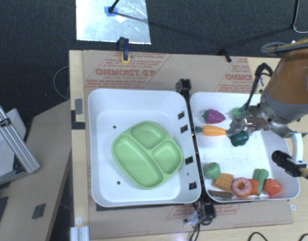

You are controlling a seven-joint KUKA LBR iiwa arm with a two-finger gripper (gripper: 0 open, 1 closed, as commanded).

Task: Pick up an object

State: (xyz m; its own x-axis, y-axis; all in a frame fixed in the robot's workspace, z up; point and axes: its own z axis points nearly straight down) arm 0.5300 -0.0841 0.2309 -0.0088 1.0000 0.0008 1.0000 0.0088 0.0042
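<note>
- The gripper [239, 129] sits low over the right bin [282, 159], with a dark teal toy [239, 139] right at its tip.
- The fingers' spread cannot be made out, nor whether the teal toy is truly between them; it lies just under the tip, touching or nearly so.
- The teal toy is rounded and stubby, so no clear long axis shows.
- Taking the teal toy as the landmark: a carrot [214, 130] lies just to its left, long axis running left to right, orange body toward the toy and its pale green end toward the divider [191, 139].
- A purple fruit [213, 116] lies up and left of the teal toy, just above the carrot and apart from it.
- Down and left of the teal toy, near the bin's front edge, sits a green round piece [211, 170] beside a waffle-like orange square [223, 181].
- Straight below the teal toy lies a pink donut [242, 187], with a green pepper [260, 175] and an orange-red piece [272, 187] to the donut's right.
- These front pieces crowd together in a row, well apart from the teal toy.
- Far left of the teal toy, across the divider, a green sectioned plate [146, 154] lies in the left bin [109, 114].
- The arm's [294, 84] grey and orange body overhangs the right bin's upper right corner, hiding that part.
</note>
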